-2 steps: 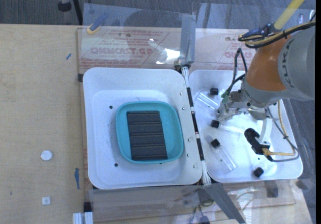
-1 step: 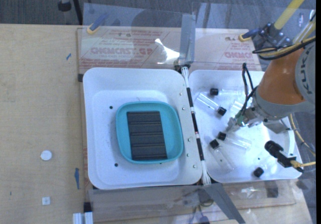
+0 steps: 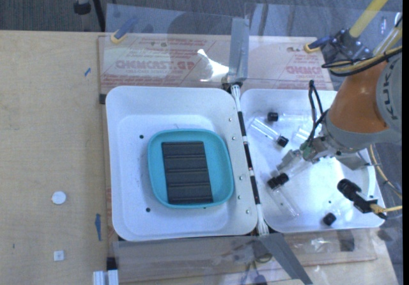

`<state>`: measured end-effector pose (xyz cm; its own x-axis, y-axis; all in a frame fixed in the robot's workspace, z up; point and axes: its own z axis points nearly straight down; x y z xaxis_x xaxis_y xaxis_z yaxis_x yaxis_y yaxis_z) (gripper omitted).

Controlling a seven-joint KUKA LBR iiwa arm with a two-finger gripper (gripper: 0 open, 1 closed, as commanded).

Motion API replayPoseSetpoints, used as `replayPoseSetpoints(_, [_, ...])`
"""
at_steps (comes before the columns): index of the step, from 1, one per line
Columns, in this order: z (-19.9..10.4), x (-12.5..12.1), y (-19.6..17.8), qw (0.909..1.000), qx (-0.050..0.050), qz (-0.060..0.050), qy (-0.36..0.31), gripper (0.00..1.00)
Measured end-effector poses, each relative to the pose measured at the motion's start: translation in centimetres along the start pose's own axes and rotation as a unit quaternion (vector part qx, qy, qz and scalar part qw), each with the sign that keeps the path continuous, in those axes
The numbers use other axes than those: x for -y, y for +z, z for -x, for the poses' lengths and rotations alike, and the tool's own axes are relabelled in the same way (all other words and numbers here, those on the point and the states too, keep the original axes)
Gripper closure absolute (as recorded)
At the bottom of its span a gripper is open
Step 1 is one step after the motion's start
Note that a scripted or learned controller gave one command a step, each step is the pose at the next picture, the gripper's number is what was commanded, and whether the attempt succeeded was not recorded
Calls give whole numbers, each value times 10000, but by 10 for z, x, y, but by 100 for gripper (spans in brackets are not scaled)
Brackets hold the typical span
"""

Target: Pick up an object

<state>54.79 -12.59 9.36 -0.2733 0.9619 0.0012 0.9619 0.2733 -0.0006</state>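
Seen from above, the table [image 3: 51, 117] carries two shallow white bins side by side. The left bin [image 3: 128, 149] holds a teal tray [image 3: 220, 172] lying flat near its middle, and a dark ribbed block [image 3: 186, 172] lies inside that tray.

The right bin [image 3: 316, 197] holds a scatter of small clear vials with black caps. The grey arm [image 3: 361, 111], with its orange band, reaches in from the right and bends down over this bin. The hand [image 3: 293, 162] sits low over the bin's middle, pointing toward the divide between the bins. I cannot tell whether the hand is released or clenched, because its tip blends with the clear glass around it.

Just beside the tip, on the side toward the left bin, lies a black-capped vial [image 3: 277, 181]. Whether the hand touches it cannot be told. A second vial [image 3: 267, 130] lies tilted farther back, near the divide. A small black cap [image 3: 273, 115] sits behind it, close to the back wall. Another black cap [image 3: 329, 218] sits near the front wall, well apart from the hand. A third vial [image 3: 285, 202], clear and faint, lies toward the front.

On the bare table to the left, a small white disc [image 3: 59, 198] lies well apart from both bins.
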Motion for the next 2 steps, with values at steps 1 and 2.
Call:
replayPoseSetpoints(1, [-17,-49,0,9999,14,20,-137,0])
replayPoseSetpoints(2, [-15,-49,-10,9999,26,42,-119,100])
